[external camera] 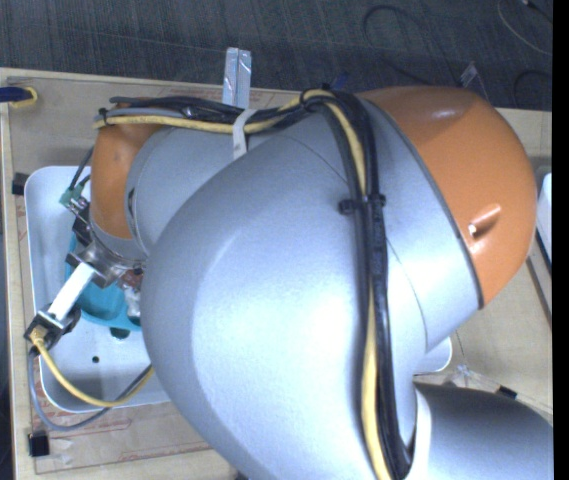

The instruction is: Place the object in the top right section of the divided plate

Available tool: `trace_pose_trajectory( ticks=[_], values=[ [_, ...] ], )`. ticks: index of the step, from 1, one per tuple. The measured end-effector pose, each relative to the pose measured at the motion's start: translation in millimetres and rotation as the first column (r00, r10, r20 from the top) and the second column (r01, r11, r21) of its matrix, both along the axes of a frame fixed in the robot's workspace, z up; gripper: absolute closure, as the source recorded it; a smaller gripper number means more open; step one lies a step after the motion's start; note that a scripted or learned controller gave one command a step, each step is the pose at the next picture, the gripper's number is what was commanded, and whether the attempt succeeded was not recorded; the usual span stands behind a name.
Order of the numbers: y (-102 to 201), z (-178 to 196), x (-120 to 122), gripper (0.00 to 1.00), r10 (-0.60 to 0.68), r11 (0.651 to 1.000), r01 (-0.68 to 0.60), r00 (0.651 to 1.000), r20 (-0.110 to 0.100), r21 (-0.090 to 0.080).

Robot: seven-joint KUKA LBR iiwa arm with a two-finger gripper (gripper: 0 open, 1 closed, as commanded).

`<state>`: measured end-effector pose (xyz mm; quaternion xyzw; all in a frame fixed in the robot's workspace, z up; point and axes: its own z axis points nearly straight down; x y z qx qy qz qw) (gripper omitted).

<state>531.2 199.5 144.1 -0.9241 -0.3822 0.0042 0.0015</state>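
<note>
The teal object (102,308) lay in the left bin (42,193), partly hidden, just beside the wrist (104,253) of the big grey arm (294,298). The arm covered most of the bench (24,88). Whether the fingers were wide, narrow or holding something, I could not tell.

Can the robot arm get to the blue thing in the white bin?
Probably yes. The arm already leans over the left white bin, and its end effector sits right beside the blue thing. Nothing seems to stand between them, though the arm hides much of the bin.
</note>
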Motion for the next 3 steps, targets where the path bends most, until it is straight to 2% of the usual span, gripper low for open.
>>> trace_pose_trajectory(
  ticks=[1, 2, 3],
  values=[
    [20.8, 17.5, 55.4, 0.0, 0.073, 0.997, -0.073, 0.997, 0.004, 0.001],
    [22.9, 26.1, 54.0, 1.0, 0.084, 0.996, -0.084, 0.996, -0.004, 0.001],
    [20.4, 69.1, 52.6, 1.0, 0.286, 0.958, -0.286, 0.958, 0.006, 0.001]
  ],
)
